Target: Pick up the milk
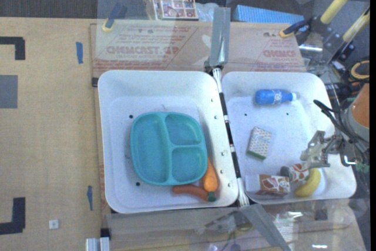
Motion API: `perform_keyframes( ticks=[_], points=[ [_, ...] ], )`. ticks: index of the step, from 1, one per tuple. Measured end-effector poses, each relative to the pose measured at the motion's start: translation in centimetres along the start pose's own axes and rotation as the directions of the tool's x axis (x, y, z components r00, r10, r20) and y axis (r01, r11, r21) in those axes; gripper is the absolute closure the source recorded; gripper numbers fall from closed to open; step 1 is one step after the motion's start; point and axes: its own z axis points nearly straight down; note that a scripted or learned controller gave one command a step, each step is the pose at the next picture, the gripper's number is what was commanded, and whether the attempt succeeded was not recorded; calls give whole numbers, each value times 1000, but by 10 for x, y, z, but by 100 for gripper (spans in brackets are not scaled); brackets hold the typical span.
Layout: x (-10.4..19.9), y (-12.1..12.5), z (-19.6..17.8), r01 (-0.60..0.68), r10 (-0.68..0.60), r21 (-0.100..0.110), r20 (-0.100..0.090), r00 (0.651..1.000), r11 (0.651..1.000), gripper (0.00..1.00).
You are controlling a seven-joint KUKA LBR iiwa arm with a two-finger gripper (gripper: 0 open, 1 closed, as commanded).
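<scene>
**Small carton lying flat in the near corner of the right bin**

Most likely the milk: the red-and-white carton (274, 184), down on its side close to the near wall of the right bin (276, 80). Just beside a banana (309, 182) on its right, with another small red-and-white packet (298, 172) touching or nearly touching its upper right corner.

Probably light and hollow, stiff enough to keep its shape but likely to dent or skid under a hard squeeze. Smooth, flat faces, so somewhat slippery. Best taken across the short width, at mid-length, on the two long sides, away from the banana end.

Long axis roughly left to right in the view, almost parallel to the near wall. Spout end too blurred to pick out, so no telling which way the top points.

Gripper (317, 150) up and to the right of the carton, near the right wall, apart from it and holding nothing visible. Whether spread or closed: cannot tell from the blur.
</scene>
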Motion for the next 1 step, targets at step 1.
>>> perform_keyframes(
  ticks=[1],
  points=[
    [-20,39,12,392,-392,-5,-4,920,920,100]
  ],
)
